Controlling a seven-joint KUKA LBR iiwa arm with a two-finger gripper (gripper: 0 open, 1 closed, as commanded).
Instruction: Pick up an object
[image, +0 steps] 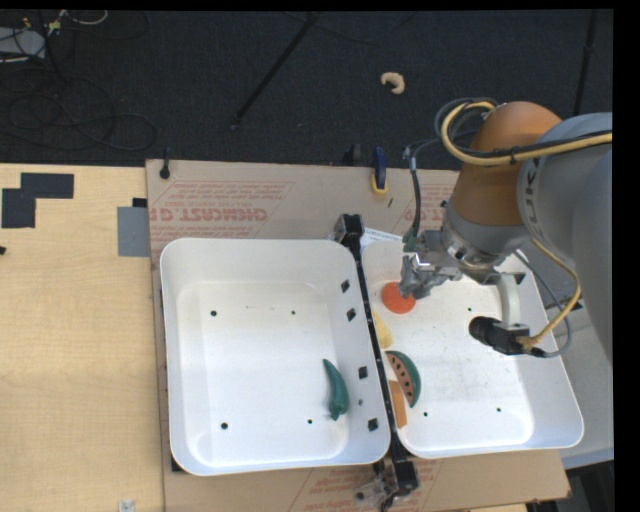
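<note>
Nearest me, a teal object (335, 390) lies in the left bin (190, 300), by the divider. In the right bin (540, 420), the gripper (415, 280) is down at an orange object (399, 299), at or just above its top (contact unclear). Whether it is released or clenched, I cannot tell. Judged step: the approach to grasp. Next move calls for closing squarely on the piece, then lifting straight.
</note>
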